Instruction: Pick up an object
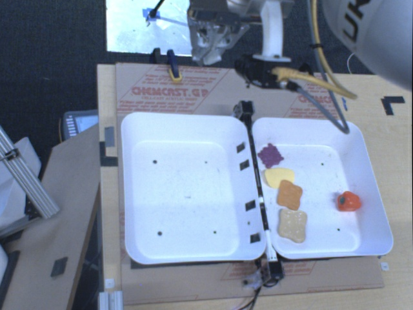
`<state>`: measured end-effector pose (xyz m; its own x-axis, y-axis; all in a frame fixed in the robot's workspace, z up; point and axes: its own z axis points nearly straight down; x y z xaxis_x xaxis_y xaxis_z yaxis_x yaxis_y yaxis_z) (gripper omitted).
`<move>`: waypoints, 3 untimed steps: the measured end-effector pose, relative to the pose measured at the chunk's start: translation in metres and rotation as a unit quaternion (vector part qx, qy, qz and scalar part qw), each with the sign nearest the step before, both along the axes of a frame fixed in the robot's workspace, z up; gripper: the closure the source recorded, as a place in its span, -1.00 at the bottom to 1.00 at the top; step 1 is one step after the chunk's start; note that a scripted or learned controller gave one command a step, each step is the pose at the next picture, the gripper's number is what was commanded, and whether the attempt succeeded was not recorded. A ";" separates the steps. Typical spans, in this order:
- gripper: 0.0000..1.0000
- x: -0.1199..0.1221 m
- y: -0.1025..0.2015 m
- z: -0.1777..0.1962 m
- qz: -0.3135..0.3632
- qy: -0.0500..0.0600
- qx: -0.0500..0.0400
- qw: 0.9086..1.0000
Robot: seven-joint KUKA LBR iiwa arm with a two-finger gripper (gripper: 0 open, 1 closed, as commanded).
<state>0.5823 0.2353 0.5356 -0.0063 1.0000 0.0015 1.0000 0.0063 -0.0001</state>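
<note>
— Where's the hand (208, 55) sitting rn?

— Hanging up at the far side, above the back edge of the tabletop (368, 92), well apart from both bins. It's over the cardboard sheet (193, 89), near a small blue-and-yellow clamp (173, 66).

— Open or shut?

— Can't tell tbh. It's blurred up there. I'm seeing nothing pinched in it, and it isn't touching anything in the bins.

— And the stuff to pick?

— All lying in the right bin (371, 166). A purple piece (270, 154) is sitting nearest the divider at the back. Just in front of it a pale yellow piece (279, 176), then an orange-brown waffle-ish square (290, 195) touching or overlapping it, then a tan cracker-like square (292, 225) nearest the front. Those four are running in a line along the bin's left wall. A small red-orange object (348, 201) is sitting alone by the right wall, well apart from the rest.

— Room to move?

— Middle of the right bin between the line and the red-orange one is bare white floor. The left bin (132, 186) is showing bare white floor w/ a few dark dots. A yellow cable (316, 79) and grey hose (326, 108) are draping down over the right bin's back rim.
</note>
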 end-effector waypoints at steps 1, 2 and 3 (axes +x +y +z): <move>1.00 -0.036 -0.001 -0.158 -0.002 0.008 -0.003 1.000; 1.00 -0.085 0.000 -0.150 0.000 0.001 0.000 1.000; 1.00 -0.031 -0.001 -0.130 -0.003 -0.003 0.000 1.000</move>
